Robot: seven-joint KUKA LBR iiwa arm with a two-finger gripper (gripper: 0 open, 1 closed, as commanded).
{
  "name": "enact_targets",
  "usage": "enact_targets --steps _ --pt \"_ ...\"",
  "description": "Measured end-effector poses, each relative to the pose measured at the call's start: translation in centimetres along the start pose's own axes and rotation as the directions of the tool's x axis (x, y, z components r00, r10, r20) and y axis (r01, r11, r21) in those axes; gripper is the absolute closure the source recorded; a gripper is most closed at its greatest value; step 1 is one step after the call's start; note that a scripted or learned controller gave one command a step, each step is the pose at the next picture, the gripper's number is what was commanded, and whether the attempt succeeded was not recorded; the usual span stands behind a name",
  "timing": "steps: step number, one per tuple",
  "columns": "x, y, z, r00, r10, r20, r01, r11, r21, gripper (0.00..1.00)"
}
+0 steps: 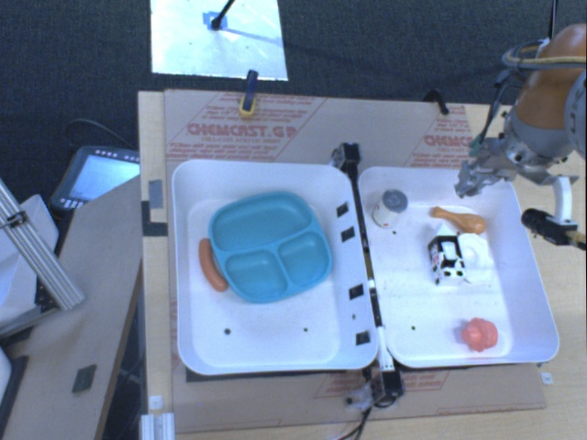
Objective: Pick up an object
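**Arm above the right bin, objects lying on the bin floor**

From where I stand, the gripper (470, 183) hangs over the upper part of the right bin (523, 273), near its far rim. I cannot tell how the tool stands, because it is small and blurred here. Nothing is visible in it.

The arm (550, 90), grey with an orange part, comes in from 3 o'clock and ends at about 1 o'clock of the right bin.

Inside the right bin there are several objects. An orange drumstick-shaped toy (459, 217) lies just below the gripper, at about 12 o'clock from the bin centre. Just under it stands a black and white toy (447, 257), near the centre, and it touches a white object (474, 250) at its 3 o'clock side. A small white cup with a grey top (390, 205) sits at 10 o'clock, close to the divider. A pink object (480, 334) rests at 5 o'clock, well apart from the others.

In the left bin (183, 337) lies a blue tray with three compartments (270, 244). An orange sausage-shaped toy (212, 264) lies just beside it at its 9 o'clock side.
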State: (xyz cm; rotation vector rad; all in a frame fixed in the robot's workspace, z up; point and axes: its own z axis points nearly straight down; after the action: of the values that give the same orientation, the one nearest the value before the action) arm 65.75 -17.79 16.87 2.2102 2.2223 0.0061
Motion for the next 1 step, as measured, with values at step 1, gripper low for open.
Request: enact_targets --steps 1 --pt "-0.05 0.25 -5.55 1.0 -0.001 0.0 0.001 1.0 -0.001 1.0"
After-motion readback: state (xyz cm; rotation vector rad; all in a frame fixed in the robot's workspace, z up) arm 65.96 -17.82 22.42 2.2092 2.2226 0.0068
